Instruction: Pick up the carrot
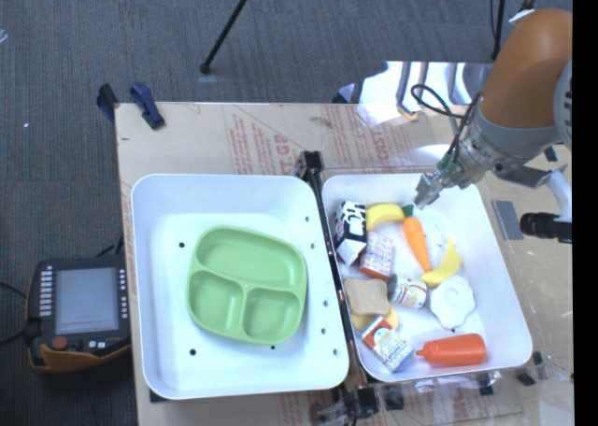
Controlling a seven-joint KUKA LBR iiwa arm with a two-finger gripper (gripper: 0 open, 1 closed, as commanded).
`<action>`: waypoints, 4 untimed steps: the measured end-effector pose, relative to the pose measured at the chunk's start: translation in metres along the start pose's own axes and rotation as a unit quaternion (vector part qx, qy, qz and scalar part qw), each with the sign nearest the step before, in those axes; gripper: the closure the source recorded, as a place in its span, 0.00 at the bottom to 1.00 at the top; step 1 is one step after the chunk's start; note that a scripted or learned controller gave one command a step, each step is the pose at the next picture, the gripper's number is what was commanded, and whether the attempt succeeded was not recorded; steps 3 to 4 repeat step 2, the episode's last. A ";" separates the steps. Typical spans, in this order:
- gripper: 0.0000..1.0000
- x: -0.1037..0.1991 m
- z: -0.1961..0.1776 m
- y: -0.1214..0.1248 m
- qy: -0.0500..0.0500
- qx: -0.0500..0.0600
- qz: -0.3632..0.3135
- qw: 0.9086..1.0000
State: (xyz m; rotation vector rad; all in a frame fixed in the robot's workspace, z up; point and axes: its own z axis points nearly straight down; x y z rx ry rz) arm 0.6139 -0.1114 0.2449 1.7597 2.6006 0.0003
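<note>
The carrot (417,243) is orange with a green top and lies in the right bin (500,275), near the bin's far middle, with its top pointing to the far wall. My gripper (426,192) hangs just beyond and a little right of the carrot's green end, close above the bin's far wall. Nothing shows between the gripper and the carrot but a small gap. The carrot rests between a yellow banana (383,216) on its left and a second banana (445,265) on its right.
Crowding the right bin are a black-and-white carton (350,220), a red-and-white packet (377,256), a bread slice (366,296), a small jar (409,293), a white fried egg (453,302) and an orange bottle (454,349). The left bin (159,219) holds a green divided plate (248,284).
</note>
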 end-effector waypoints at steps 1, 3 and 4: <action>1.00 0.034 0.103 -0.128 0.006 0.007 0.008 1.000; 1.00 0.110 -0.034 -0.093 0.001 -0.002 0.047 0.999; 1.00 0.110 -0.034 -0.093 0.001 -0.002 0.047 0.999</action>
